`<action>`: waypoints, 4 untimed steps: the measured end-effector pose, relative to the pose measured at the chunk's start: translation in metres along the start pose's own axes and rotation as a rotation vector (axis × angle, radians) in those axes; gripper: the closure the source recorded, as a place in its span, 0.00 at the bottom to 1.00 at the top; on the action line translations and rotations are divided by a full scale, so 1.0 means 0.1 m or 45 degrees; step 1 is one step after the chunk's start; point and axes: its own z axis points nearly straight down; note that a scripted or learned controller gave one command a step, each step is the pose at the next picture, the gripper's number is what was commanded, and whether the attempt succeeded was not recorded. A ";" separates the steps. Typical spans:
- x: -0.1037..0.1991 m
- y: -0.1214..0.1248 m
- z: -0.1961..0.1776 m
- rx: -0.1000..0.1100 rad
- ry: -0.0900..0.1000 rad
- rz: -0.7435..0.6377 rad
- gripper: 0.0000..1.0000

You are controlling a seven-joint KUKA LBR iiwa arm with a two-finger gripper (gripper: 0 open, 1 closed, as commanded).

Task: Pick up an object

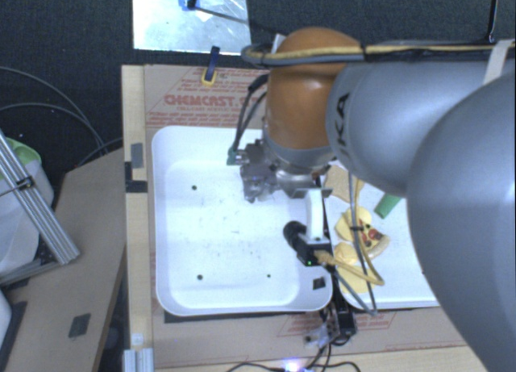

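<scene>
From above, the arm [379,120] hangs over the seam between the left bin [185,225] and the right bin [403,290]. The tool [262,181] sits low over the left bin; I cannot tell its state. A yellow object [363,241] and a green piece [389,203] lie in the right bin. It looks like the approach; next it must settle on a target.

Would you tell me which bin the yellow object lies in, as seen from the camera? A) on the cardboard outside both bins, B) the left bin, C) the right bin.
C: the yellow object lies in the right bin, beside a green object, while the left bin sits across from it under the arm's wrist.
</scene>
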 end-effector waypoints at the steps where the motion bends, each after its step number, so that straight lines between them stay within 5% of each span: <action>1: -0.32 -0.55 0.05 -0.008 0.002 0.009 1.00; 2: -0.53 0.20 1.59 -0.018 0.000 0.010 1.00; 3: -0.25 0.67 -0.29 -0.041 0.010 0.000 1.00; 4: -0.48 0.26 -0.03 -0.009 0.002 0.009 1.00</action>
